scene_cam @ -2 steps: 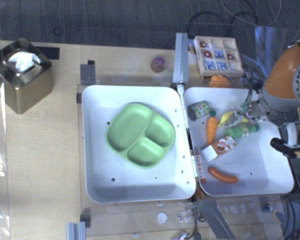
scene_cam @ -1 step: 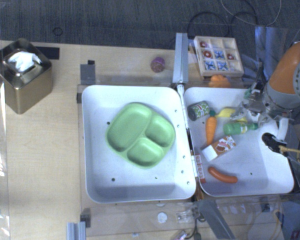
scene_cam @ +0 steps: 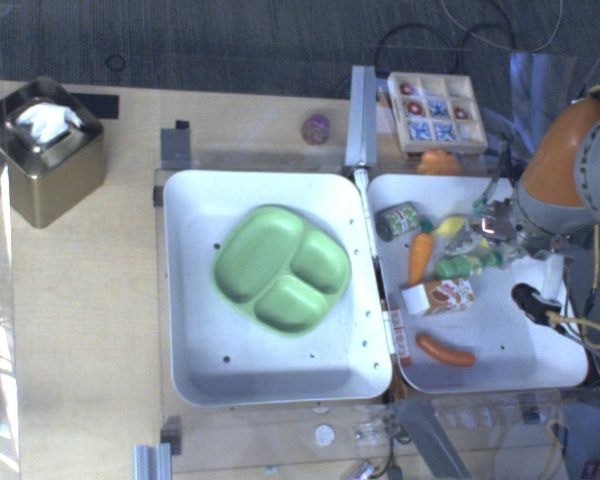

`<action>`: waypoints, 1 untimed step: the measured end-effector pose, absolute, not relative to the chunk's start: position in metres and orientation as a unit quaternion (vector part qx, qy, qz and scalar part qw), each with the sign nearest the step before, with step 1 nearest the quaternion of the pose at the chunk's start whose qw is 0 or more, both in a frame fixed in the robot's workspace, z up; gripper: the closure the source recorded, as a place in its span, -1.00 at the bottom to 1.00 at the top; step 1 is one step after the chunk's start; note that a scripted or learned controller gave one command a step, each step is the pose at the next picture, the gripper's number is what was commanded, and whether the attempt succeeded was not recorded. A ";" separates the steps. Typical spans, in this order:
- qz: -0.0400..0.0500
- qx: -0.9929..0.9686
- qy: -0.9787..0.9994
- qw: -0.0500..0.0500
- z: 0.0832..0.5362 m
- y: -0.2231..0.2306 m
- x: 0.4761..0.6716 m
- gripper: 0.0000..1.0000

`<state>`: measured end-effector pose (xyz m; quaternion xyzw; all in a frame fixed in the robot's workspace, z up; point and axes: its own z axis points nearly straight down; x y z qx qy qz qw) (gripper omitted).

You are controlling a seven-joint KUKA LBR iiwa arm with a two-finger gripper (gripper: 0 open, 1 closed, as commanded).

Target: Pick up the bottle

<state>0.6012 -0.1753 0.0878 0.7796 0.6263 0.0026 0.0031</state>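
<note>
The green bottle [scene_cam: 467, 265] lies on its side near the middle of the right bin [scene_cam: 540, 363], with the hand [scene_cam: 492, 226] just above it at 1 o'clock; whether the hand is open or closed I cannot tell. Just beside the bottle at 9 o'clock is a carrot [scene_cam: 419, 257], at 7 o'clock a small carton [scene_cam: 438, 296], and at 11 o'clock a dark can [scene_cam: 398, 219]; a sausage [scene_cam: 445, 350] lies further off at 6 o'clock. The left bin [scene_cam: 195, 368] on the desk [scene_cam: 90, 348] holds a green divided plate [scene_cam: 281, 268].
</note>
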 end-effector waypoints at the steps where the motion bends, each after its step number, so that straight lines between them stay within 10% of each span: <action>1: 0.003 0.838 0.546 0.002 0.087 -0.119 0.650 -1.00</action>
